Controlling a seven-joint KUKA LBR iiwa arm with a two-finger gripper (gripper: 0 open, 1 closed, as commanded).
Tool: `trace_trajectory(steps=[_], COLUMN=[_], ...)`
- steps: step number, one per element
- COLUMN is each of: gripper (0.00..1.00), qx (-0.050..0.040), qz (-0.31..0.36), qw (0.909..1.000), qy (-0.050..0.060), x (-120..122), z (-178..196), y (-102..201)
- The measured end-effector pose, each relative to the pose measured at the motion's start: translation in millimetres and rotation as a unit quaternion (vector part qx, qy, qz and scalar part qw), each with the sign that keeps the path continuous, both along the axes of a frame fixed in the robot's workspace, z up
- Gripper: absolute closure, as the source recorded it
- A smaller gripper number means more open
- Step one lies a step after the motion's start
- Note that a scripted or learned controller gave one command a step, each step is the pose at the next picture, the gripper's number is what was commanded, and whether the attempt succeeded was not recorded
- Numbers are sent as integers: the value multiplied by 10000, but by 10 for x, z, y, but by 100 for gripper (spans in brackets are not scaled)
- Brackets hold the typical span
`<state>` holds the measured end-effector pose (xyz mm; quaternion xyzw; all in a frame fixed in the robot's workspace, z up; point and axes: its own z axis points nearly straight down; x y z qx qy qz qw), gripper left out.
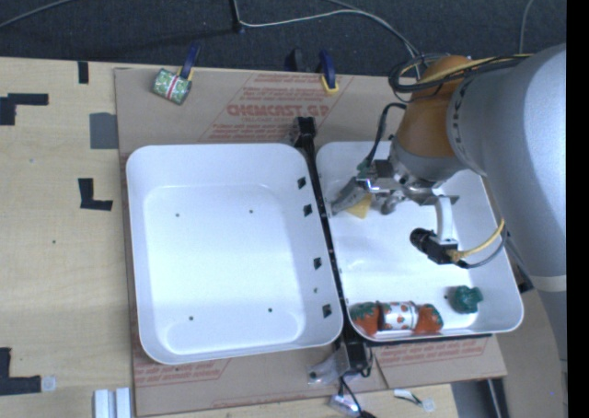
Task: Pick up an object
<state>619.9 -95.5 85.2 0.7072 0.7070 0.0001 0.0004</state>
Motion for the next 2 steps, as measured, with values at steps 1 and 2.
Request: trace_trajectory(steps=[1, 2], gripper=[0, 0], qx=[1, 0], qz=[3, 2], qw=[10000, 10000], qy=[0, 7], x=[116, 43], z=[161, -9], y=[-37, -16])
